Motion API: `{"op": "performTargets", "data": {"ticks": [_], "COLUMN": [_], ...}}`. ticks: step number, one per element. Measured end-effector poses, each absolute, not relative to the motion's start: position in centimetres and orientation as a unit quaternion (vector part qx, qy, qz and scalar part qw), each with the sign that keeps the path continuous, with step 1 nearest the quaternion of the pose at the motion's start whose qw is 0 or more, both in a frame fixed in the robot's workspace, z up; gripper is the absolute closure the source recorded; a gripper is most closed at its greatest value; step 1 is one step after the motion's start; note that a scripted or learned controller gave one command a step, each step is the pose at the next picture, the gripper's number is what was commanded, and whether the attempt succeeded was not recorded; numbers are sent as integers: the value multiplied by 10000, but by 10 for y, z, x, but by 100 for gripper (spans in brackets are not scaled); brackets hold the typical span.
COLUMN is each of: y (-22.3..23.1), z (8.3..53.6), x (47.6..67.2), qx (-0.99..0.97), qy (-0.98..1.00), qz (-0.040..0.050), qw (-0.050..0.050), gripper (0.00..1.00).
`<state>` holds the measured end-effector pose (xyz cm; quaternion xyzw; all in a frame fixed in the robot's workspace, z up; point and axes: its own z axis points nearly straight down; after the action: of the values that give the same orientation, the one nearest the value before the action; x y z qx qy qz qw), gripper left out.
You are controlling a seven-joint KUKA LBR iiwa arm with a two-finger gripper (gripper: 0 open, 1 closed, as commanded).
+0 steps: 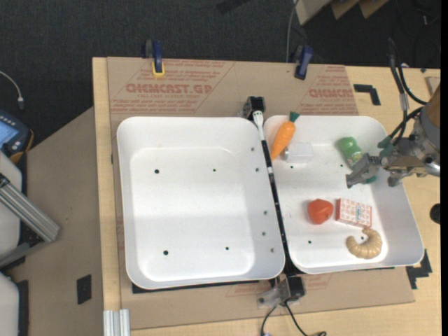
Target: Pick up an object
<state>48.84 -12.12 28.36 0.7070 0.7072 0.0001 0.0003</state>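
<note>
Green object (347,145) nearest target, right bin (399,247), at 10 o'clock from claw (378,171). Claw spread wide, empty, hovering. Risk: descent off-centre nudges green piece toward clear block (299,153) (small, likely rolls); red lump (320,211) at 7 o'clock unthreatened.
</note>
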Motion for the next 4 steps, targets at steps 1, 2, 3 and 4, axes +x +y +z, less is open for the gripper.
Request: {"op": "performTargets", "data": {"ticks": [1, 2, 3, 4], "y": [-208, -226, -225, -224], "z": [193, 271, 427, 428], "x": [490, 484, 480, 480], "qx": [7098, 7077, 7065, 7067], "qy": [7044, 7065, 7077, 7075], "qz": [-26, 10, 37, 6], "qw": [-23, 47, 103, 40], "gripper": [0, 0, 0, 100]}}
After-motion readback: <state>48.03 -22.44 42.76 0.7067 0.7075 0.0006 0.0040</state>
